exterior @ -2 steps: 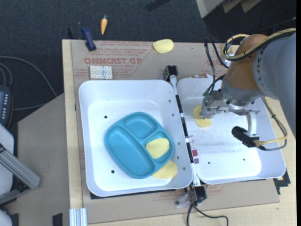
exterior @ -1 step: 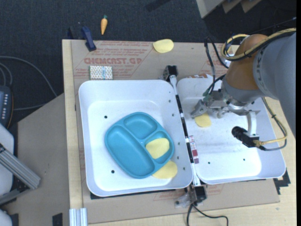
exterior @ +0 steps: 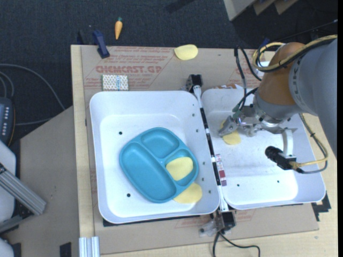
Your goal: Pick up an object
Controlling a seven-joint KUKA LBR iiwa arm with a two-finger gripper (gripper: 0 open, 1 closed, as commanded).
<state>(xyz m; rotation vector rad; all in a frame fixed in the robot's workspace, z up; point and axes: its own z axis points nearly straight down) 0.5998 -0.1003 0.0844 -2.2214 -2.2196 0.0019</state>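
I have the jaws [exterior: 231, 126] low in the right bin [exterior: 268, 191], right at a yellow piece [exterior: 232, 138] on its floor — whether they are open or closed I cannot tell. Nothing looks lifted yet — grasp and raise remain.
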